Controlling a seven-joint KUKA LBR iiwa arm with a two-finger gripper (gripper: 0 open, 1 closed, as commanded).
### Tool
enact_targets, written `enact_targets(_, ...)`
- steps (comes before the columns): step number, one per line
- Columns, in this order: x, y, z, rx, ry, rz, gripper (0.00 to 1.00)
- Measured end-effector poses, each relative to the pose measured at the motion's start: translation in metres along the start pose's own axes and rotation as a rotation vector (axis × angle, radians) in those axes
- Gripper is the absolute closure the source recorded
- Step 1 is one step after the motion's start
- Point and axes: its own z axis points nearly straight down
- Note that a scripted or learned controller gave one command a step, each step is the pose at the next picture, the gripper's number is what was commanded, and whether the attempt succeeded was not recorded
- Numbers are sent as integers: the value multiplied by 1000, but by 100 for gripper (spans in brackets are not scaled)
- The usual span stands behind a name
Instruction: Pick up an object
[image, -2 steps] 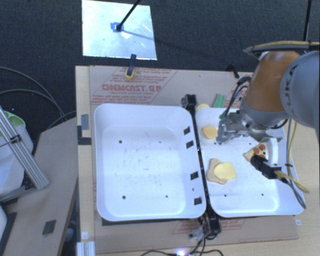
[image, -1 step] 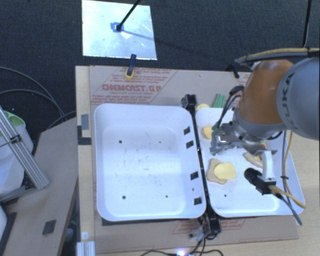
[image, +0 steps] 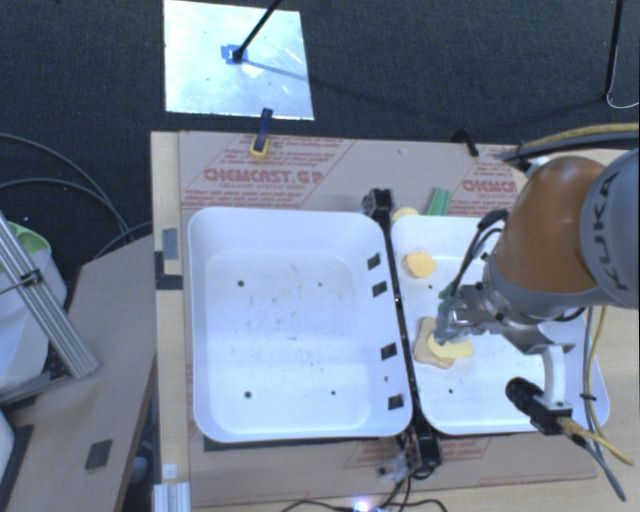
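In the right bin (image: 455, 410) my gripper (image: 450, 328) reaches down over a flat yellow and tan piece (image: 440, 350) lying near the bin's left wall. The fingertips sit right on or at this piece, and the arm hides part of it. A second small round yellow object (image: 421, 265) lies further back in the same bin, apart from the gripper. The grey arm with its orange band (image: 545, 235) comes in from the right and covers much of the right bin.
The left bin (image: 290, 320) stands beside the right one, with a black divider (image: 395, 320) between them. A green object (image: 438, 201) and a small yellow item (image: 404, 214) lie behind the right bin's back rim. Cables hang near the arm at lower right.
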Motion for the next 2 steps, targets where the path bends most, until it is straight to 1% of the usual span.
enact_targets(1, 68, 3, -79, -12, 3, -12, 100)
enact_targets(2, 95, 3, -216, -20, 4, -9, 100)
